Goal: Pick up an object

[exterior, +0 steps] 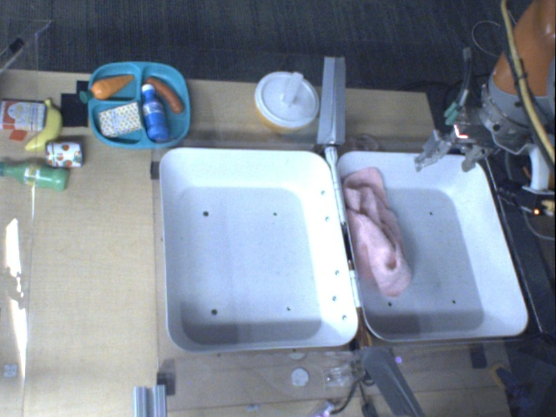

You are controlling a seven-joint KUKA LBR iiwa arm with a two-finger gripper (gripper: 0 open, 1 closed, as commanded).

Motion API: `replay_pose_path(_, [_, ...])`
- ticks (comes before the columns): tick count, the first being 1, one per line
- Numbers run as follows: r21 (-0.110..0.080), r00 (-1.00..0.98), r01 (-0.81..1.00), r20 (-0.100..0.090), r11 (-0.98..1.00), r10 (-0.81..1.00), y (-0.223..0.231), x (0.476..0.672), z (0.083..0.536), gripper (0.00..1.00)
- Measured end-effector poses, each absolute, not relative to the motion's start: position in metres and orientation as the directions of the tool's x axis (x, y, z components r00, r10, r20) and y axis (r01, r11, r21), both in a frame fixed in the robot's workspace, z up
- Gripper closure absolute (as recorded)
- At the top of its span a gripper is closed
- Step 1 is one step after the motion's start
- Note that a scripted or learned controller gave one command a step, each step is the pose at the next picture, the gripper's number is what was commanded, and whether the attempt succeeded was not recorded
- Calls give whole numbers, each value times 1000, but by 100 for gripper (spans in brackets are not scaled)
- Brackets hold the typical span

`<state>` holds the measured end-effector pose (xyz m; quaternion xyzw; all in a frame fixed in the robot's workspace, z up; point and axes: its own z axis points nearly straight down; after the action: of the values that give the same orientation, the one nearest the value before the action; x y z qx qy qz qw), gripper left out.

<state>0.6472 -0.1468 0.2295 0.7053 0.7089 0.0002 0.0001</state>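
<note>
Fingers (452, 156) spread, empty, well apart from pink cloth (376, 230).

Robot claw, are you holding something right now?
No. The gripper is over the right bin's top rim with nothing in it; the pink cloth lies in that bin.

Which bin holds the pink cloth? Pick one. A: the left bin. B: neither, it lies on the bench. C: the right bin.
C: the pink cloth lies bunched in the right bin, against its left wall beside the divider.
</note>
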Motion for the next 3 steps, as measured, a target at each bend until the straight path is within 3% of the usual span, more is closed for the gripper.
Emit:
replay_pose_path(1, [2, -224, 975, 0, 224, 975, -82, 575, 104, 0])
replay_pose_path(2, [2, 11, 1000, 0, -11, 1000, -71, 571, 184, 0])
replay_pose_path(3, [7, -123, 992, -1, 123, 992, -82, 610, 96, 0])
